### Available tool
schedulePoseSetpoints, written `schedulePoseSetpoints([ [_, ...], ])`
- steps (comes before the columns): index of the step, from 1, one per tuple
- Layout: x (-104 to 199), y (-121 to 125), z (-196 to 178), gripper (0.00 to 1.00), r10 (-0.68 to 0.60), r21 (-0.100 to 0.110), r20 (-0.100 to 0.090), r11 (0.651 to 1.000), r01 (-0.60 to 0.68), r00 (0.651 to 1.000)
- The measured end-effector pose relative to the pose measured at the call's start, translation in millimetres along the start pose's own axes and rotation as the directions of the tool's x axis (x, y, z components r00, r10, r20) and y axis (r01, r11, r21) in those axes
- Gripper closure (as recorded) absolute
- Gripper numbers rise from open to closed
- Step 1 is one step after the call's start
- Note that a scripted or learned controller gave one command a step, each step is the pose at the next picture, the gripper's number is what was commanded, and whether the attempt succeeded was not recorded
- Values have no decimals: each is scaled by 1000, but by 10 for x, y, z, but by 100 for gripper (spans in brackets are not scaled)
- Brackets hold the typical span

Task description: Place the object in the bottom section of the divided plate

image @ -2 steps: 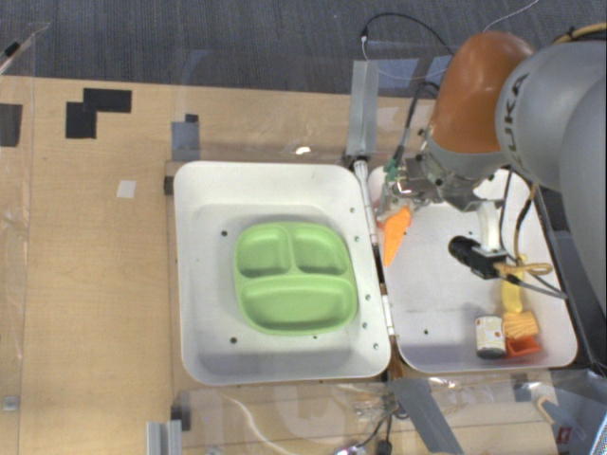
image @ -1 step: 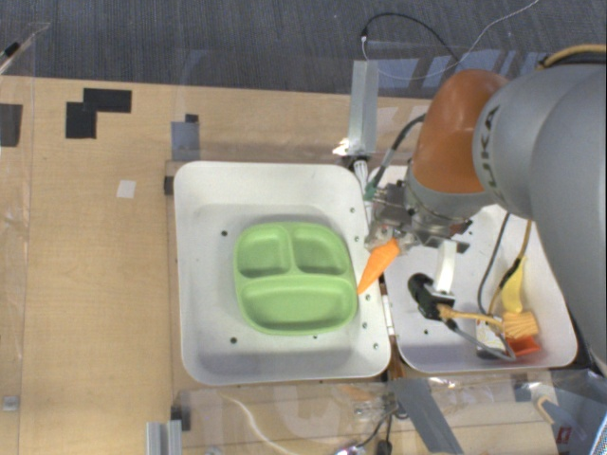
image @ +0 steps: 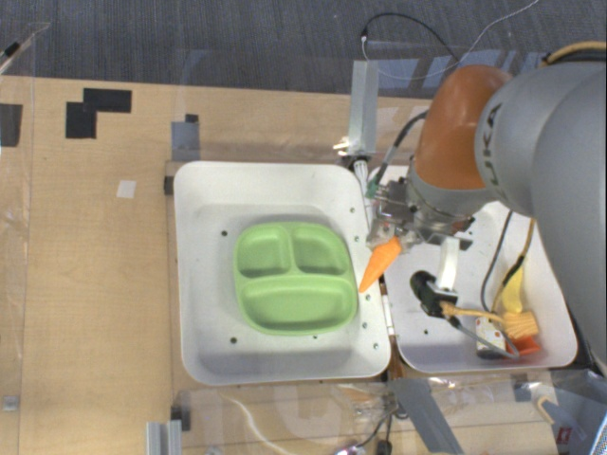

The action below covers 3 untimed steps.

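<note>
Your gripper [image: 396, 230] hangs over the seam between the two bins, and the carrot [image: 377, 263] sticks out just below it, fat end up at the fingers, tip pointing down-left. It looks pinched at the top end, jaws closed narrow on it, though the wrist hides much of the grip, so treat the hold as likely, not certain. The carrot's long axis runs diagonal, upper-right to lower-left, its tip at the left bin's [image: 199, 254] right wall. The green plate [image: 294, 278] sits in that bin, to the left of the carrot. Its wide bottom section [image: 294, 303] lies left and slightly below the tip, near but not under it. My read: carry left over the plate rim before release. Other clutter stays in the right bin [image: 560, 344].
</note>
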<state>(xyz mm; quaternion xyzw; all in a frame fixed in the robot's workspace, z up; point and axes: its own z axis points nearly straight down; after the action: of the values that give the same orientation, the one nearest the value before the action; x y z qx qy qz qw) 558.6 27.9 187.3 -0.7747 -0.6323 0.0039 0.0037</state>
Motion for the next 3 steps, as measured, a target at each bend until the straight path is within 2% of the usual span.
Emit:
schedulePoseSetpoints([
  [1, 0, 0, -1, 0, 1, 0, 0, 1000, -1, 1000],
  [2, 2, 6, -69, 100, -1, 4, 0, 1000, 1, 1000],
  [3, 246, -399, -231, 100, -425, -7, 2, 905, 425, 905],
])
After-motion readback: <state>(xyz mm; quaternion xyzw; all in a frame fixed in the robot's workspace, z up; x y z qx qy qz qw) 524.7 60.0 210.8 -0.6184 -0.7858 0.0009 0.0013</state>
